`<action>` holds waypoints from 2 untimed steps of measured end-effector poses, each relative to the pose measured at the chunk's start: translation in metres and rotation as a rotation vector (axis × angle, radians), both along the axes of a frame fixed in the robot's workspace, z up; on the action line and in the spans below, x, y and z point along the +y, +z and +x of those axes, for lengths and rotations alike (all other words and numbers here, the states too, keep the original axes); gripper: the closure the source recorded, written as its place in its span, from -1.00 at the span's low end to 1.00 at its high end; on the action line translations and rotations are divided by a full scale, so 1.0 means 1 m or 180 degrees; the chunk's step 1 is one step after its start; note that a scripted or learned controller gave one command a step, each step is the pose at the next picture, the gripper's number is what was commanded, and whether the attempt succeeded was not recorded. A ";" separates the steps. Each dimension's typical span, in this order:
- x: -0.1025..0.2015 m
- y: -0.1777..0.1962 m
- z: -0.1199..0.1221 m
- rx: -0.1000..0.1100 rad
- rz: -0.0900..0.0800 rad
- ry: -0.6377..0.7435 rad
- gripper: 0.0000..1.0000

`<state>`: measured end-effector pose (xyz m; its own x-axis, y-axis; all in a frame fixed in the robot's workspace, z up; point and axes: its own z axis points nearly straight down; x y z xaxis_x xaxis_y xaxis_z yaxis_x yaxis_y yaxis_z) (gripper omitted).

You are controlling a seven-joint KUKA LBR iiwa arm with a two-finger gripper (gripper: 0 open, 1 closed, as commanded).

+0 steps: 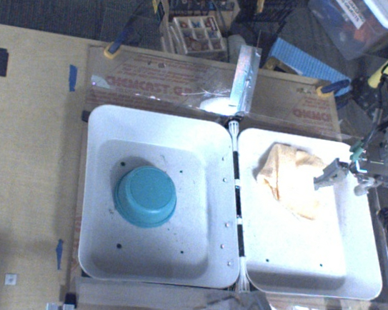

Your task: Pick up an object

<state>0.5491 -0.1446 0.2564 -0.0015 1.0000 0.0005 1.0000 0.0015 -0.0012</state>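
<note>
Table (16,182): bears two white bins side by side.
Left bin (104,126): holds an upturned blue bowl (146,195), well apart from the arm.
Right bin (359,280): a crumpled tan cloth (291,178) lies in its far half.
Gripper (324,177): at the cloth's right edge; whether the fingers stand wide or narrow cannot be told.
Recommendation: descend onto a raised fold and pinch there, not on the flat edge.

Red printed lettering on cardboard sheet (153,87) behind left bin (104,126), upside down, too blurred to read. More red lettering on cardboard (309,111) behind right bin (359,284), likewise illegible. No numbers legible.
</note>
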 end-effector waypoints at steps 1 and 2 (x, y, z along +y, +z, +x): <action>0.026 -0.161 0.046 -0.0033 -0.0008 0.0299 -1.00; 0.023 -0.150 0.047 -0.0046 -0.0019 0.0281 1.00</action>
<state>0.5957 -0.1218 0.1062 -0.0895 0.9960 -0.0060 0.9959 0.0896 0.0130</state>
